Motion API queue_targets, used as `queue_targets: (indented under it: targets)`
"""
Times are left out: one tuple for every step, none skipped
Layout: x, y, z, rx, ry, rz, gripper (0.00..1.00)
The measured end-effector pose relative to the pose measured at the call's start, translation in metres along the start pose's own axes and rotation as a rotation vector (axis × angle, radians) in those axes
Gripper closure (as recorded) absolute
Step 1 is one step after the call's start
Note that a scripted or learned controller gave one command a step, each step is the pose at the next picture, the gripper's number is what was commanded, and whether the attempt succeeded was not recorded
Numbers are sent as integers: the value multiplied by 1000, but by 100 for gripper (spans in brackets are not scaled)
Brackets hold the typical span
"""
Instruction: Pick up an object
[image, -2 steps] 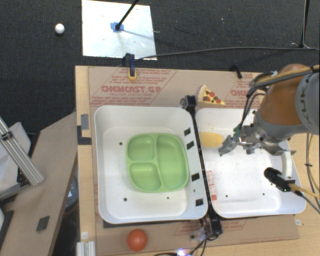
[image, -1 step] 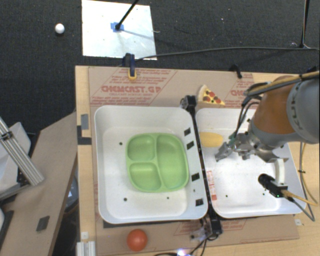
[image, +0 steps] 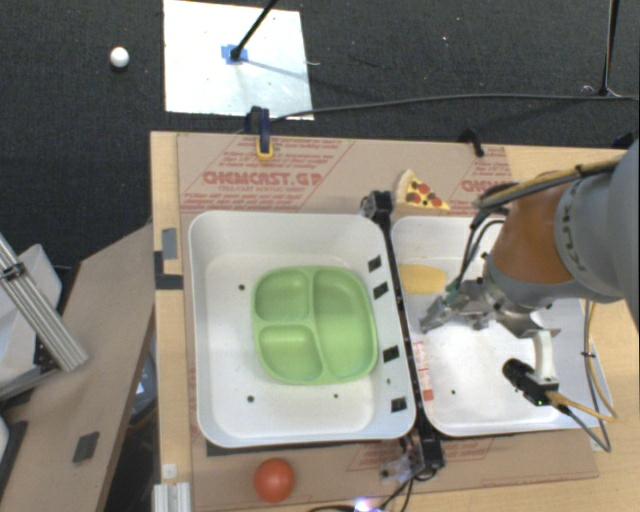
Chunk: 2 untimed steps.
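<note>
My gripper (image: 440, 312) hangs low over the left half of the right bin (image: 470, 395), with the grey and orange arm reaching in from the right. A flat yellow piece (image: 422, 277) lies in that bin just above the gripper, close to the bin's left wall. Nothing is seen held in the gripper. In the left bin (image: 225, 400) a green divided plate (image: 314, 324) lies flat in the middle.
A toy pizza slice (image: 421, 192) rests on the bench behind the bins. A red ball (image: 273, 479) sits on the bench in front of the left bin. The black divider (image: 397, 320) runs between the two bins.
</note>
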<state>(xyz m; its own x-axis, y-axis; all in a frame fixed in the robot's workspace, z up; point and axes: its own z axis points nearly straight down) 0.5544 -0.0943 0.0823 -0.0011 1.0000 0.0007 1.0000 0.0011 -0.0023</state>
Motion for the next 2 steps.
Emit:
queue_targets:
  targets:
    - [0, 1, -13, -5, -1, 0, 100]
    - [-4, 2, -76, -8, -2, -2, 100]
